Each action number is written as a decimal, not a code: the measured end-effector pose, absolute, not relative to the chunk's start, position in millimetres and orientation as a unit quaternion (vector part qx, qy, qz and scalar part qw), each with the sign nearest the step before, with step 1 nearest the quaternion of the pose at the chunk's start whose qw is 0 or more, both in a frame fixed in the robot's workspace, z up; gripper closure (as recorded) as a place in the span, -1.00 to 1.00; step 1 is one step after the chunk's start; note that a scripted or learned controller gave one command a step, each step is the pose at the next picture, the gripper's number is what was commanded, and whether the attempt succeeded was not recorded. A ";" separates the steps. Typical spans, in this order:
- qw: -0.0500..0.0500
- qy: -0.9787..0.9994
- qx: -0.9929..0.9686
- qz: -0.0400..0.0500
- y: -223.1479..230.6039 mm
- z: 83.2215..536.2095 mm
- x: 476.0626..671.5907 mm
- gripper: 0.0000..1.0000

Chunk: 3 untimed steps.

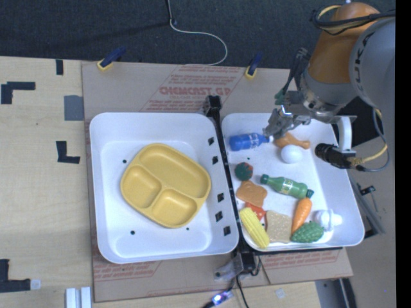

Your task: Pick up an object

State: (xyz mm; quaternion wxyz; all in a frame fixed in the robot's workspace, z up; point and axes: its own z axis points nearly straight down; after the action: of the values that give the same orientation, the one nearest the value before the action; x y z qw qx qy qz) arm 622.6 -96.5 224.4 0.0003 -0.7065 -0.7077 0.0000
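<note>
My gripper (pixel 275 128) hangs over the back of the right bin (pixel 347 201), right beside the end of a blue bottle (pixel 246 141) lying on its side. Just right of the gripper lie a chicken drumstick (pixel 297 140) and a white egg (pixel 291 154). Further forward sit a dark green round piece (pixel 243 170), a green bottle (pixel 286 186), a toast slice (pixel 252 193), a carrot (pixel 300 214), a corn cob (pixel 254 228), a cracker (pixel 279 226), a leafy green (pixel 307 233) and a white piece (pixel 325 219). I see nothing between the fingers.
The left bin (pixel 106 172) holds a yellow divided plate (pixel 166 184). A black divider with clips (pixel 218 165) runs between the bins. The arm's grey body and orange band (pixel 340 50) loom over the back right corner. A cable (pixel 199 34) lies behind the bins.
</note>
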 end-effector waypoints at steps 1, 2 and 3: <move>0.002 -0.709 -0.706 0.001 -51.5 214.1 591.4 1.00; 0.002 -0.710 -0.705 0.000 0.4 230.9 573.5 1.00; 0.001 -0.707 -0.707 0.002 -6.1 217.2 558.7 1.00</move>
State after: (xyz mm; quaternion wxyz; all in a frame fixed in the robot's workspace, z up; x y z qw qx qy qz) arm 558.7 -6.1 217.2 0.0012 -0.7069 -0.7073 0.0019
